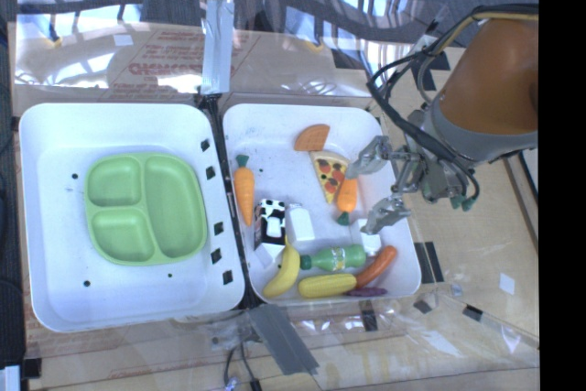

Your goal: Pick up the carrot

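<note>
Two carrots lie in the right bin [275, 119]. A long one [244, 194], green top pointing away, rests along the bin's left wall. A shorter carrot [348, 194] with its green stub toward me lies beside a pizza slice [327, 168]. My gripper [376, 187] is open at the bin's right side. One finger [368, 157] stands beyond the short carrot and the other finger [385, 214] nearer. The short carrot sits just left of the gap, and nothing is held between the fingers.
The right bin also holds an orange wedge [312, 137], a black-and-white carton [270, 222], a banana [285, 271], a green bottle [333, 259], a yellow piece [325, 286] and a red-orange sausage [377, 266]. In the left bin [46, 197] sits a green divided plate [146, 207].
</note>
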Robot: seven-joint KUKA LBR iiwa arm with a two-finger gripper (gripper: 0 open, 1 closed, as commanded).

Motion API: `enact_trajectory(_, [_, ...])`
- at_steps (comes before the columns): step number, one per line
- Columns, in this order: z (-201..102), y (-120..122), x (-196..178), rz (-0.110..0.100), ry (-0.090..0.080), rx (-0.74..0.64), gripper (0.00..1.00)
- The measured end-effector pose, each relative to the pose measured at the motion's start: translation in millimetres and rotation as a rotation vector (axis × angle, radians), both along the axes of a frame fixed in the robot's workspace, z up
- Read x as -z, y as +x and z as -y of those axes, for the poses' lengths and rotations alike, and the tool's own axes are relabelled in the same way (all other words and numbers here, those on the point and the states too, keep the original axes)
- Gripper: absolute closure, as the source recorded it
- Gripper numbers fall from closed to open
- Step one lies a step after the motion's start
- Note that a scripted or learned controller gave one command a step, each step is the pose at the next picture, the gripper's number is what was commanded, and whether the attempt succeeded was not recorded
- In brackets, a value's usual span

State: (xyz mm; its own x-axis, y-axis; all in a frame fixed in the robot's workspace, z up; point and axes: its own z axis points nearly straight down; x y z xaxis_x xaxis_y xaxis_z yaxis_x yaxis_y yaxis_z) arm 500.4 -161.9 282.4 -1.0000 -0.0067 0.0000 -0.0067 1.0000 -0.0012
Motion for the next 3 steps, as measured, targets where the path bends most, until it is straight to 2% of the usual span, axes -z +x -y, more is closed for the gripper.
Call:
enact_trajectory(1, [47.7, 37.9, 87.1, -0.007, 0.004, -0.171, 0.0])
enact_trajectory(2, [48.2, 56.7, 190.2, 0.002, 0.0, -0.12, 0.0])
enact_trajectory(3, [45.5, 58.9, 178.9, 0.005, 0.0, -0.13, 1.0])
